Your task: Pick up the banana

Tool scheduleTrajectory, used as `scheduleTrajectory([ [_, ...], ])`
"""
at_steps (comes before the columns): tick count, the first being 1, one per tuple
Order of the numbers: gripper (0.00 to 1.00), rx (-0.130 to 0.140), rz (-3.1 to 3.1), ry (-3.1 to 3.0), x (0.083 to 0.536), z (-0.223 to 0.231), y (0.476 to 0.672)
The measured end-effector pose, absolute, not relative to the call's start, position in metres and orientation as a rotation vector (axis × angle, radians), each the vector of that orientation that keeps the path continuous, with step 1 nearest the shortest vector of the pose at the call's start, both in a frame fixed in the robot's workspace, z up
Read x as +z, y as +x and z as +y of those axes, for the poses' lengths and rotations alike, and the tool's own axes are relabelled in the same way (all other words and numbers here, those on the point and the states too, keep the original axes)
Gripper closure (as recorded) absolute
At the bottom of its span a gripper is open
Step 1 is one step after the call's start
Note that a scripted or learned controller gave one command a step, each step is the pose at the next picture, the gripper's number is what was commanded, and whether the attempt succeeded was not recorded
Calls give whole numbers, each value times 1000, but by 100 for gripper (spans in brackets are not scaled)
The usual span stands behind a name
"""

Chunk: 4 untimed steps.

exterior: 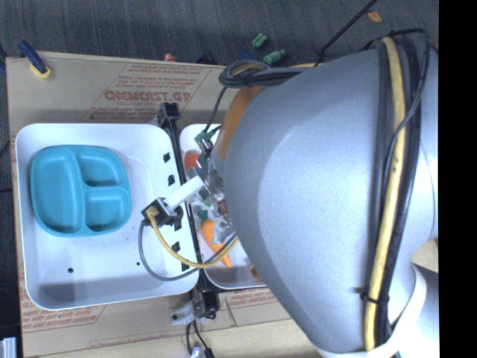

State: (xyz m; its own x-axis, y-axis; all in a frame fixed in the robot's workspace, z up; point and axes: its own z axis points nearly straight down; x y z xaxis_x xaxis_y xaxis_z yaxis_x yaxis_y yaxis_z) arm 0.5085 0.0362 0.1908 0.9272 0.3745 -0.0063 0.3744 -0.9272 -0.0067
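My grey arm (pixel 328 192) reaches in from the right and covers most of the right bin (pixel 190 136). Its wrist, with the orange band (pixel 235 114), hangs over that bin's left part. The gripper (pixel 211 198) points down into the bin beside the divider between the bins. Small orange pieces (pixel 210 234) lie in the bin just below the gripper, and another orange-red piece (pixel 192 159) lies above it. Whatever else lies in the right bin is hidden under the arm.
The left bin (pixel 89 282) holds a blue divided tray (pixel 78 189) at its upper left. A white bracket (pixel 182 195) with a black-and-yellow connector (pixel 156 213) sticks out over the left bin's right edge, trailing a yellow cable loop (pixel 175 258). Cardboard (pixel 141 88) underlies the bins.
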Motion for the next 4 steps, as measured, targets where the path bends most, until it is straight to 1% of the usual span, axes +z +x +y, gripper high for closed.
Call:
scheduleTrajectory([
  [1, 0, 11, -342, -3120, 191, 84, 495],
  [2, 0, 10, -828, -3030, 107, 129, 507],
  [3, 0, 41, -777, -3044, 94, 193, 572],
  [4, 0, 203, -300, -3142, 84, 198, 615],
])
